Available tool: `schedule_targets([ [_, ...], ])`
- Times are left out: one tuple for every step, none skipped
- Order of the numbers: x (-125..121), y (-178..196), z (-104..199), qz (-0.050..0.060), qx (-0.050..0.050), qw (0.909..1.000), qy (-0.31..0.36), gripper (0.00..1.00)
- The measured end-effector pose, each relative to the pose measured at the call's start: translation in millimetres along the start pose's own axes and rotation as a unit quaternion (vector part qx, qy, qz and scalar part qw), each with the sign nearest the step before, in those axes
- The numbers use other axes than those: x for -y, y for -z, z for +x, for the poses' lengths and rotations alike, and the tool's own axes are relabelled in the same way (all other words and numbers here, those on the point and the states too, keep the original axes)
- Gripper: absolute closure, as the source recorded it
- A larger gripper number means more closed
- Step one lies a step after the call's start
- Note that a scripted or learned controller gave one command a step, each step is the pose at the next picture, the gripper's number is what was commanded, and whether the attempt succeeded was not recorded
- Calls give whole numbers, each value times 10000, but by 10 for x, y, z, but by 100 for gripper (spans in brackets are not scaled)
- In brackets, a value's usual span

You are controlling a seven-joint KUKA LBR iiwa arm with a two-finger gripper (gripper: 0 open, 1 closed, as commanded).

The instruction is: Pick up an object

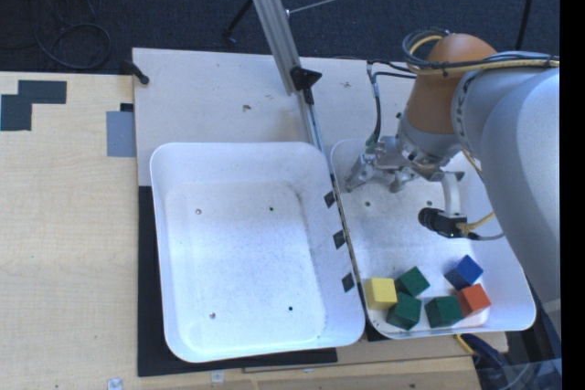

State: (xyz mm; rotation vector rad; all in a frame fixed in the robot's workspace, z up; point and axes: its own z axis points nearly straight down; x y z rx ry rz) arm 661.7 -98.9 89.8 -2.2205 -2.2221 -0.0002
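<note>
You had the gripper (pixel 388 167) far from the yellow cube (pixel 381 291); grip state undeterminable. Cube looked light, rigid; take opposite flat faces.

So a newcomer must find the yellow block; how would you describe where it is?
Look in the right bin, under the arm. Its near edge holds a cluster of blocks. The yellow block is the cluster's leftmost piece, by the divider, with a green block just right of it; no other is yellow.

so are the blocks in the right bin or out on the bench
In. All six blocks, the yellow block among them, sit clustered inside the right bin at its near end, within its rim.
</note>
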Motion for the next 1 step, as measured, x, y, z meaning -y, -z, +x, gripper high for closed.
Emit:
schedule_targets([
  [6, 1063, 585, -33, -6, 10000, 14, 0],
])
